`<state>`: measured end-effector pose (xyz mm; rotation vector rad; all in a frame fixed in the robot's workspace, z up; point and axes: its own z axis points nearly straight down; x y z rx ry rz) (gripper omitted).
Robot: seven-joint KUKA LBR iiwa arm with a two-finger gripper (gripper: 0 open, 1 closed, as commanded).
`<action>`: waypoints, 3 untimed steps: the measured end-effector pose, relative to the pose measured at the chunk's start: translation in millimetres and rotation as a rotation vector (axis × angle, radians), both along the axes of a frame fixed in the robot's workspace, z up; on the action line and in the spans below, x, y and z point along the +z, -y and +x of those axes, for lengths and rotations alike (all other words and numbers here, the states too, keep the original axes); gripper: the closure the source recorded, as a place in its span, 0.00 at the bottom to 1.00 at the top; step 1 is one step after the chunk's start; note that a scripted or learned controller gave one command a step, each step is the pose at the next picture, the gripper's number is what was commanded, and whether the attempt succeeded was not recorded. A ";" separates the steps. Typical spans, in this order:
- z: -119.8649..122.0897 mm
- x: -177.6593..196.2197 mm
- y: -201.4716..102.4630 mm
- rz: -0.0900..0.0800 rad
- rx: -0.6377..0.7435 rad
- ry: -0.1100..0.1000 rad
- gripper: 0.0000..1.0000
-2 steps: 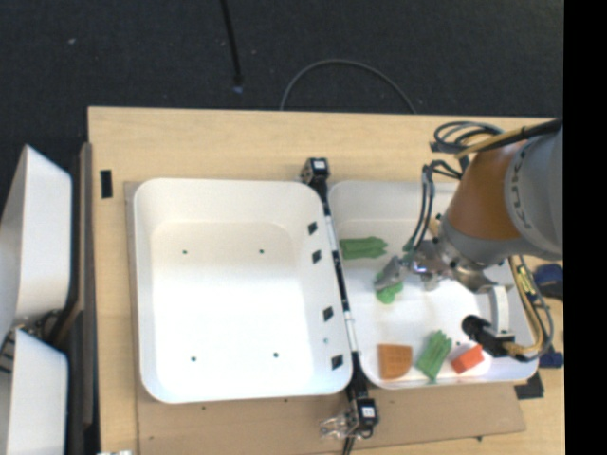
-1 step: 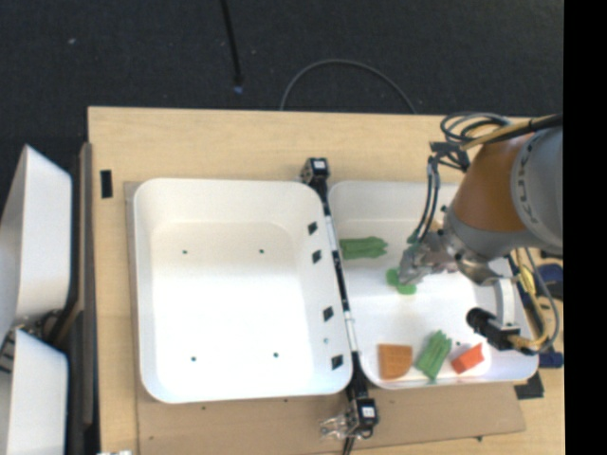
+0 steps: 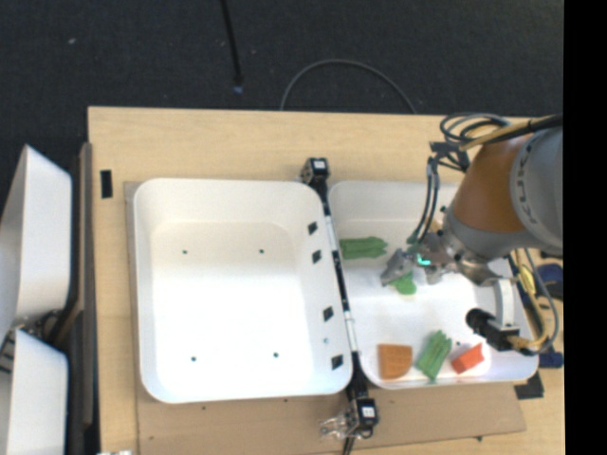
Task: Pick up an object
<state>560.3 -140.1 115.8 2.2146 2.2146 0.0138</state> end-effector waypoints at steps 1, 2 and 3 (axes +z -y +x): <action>1.1 11.1 0.9 -0.001 -0.002 0.004 1.00; 0.9 10.4 0.7 0.000 -0.002 0.003 0.00; -0.7 -15.7 47.2 -0.003 -0.003 -0.011 0.00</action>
